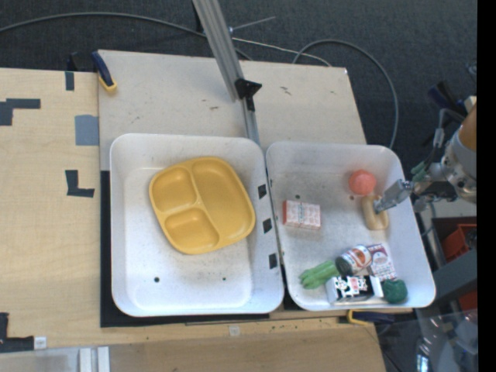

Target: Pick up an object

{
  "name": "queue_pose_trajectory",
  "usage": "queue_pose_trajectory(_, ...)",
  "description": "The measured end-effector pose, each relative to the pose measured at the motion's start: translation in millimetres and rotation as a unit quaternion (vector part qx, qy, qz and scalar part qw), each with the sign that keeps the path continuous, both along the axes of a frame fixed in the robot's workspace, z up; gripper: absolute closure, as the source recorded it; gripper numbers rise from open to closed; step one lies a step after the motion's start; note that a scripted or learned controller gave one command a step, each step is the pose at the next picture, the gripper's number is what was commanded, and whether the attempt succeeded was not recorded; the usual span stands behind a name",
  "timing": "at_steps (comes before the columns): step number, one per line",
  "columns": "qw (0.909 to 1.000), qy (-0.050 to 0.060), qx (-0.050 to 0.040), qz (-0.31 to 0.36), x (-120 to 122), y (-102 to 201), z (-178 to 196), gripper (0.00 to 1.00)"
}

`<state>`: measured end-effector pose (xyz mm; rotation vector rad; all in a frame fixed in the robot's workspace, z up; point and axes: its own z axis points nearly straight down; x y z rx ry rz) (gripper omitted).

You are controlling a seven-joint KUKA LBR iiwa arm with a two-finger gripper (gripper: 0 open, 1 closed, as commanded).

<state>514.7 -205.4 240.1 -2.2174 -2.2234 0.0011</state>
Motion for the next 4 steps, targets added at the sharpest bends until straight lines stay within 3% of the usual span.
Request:
queue_pose_trajectory(1, 1.0, 0.0, 0.0001, 0.0, 0.0, -0.1, 0.1, 0.0)
queue_pose_trajectory(3, 1.0, 0.003, 0.0006, -0.001, 0.6, -3.8, -106.6, 0.0)
queue_pose_trajectory(4, 1.0, -0.001, -0.0014, -0.001, 0.7, -3.9, -152.3, 0.0)
